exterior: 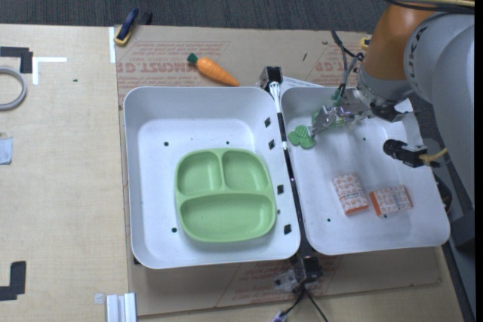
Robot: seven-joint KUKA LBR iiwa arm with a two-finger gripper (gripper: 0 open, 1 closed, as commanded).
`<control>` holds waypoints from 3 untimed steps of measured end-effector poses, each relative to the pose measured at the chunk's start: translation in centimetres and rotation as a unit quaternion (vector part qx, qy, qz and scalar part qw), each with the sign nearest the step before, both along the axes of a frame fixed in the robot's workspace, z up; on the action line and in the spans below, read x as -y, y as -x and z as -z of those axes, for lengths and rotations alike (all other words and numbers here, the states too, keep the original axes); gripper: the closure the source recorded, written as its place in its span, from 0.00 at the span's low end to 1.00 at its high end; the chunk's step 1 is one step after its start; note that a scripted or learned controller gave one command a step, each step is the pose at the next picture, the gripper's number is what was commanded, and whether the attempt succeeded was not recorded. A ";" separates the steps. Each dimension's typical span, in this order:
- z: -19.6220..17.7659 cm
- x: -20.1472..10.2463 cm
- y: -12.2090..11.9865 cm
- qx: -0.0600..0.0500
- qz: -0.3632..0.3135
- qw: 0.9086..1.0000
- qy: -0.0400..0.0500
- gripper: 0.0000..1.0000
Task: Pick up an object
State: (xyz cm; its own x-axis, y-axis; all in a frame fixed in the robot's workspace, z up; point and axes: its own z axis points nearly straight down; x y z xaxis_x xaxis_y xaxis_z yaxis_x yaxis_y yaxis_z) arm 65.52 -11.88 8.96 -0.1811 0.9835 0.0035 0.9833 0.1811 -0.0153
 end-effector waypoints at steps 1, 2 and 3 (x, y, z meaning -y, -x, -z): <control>-0.9 0.1 0.1 -0.002 0.000 1.000 0.001 1.00; -1.0 0.2 0.0 -0.001 0.000 1.000 0.002 0.00; -5.7 -2.0 4.1 0.007 0.042 0.999 0.001 0.00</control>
State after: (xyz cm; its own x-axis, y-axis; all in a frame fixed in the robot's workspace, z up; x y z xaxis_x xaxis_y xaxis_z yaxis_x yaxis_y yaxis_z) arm 61.44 -9.89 14.62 -0.0981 0.9952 0.0000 0.9952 0.0981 -0.0011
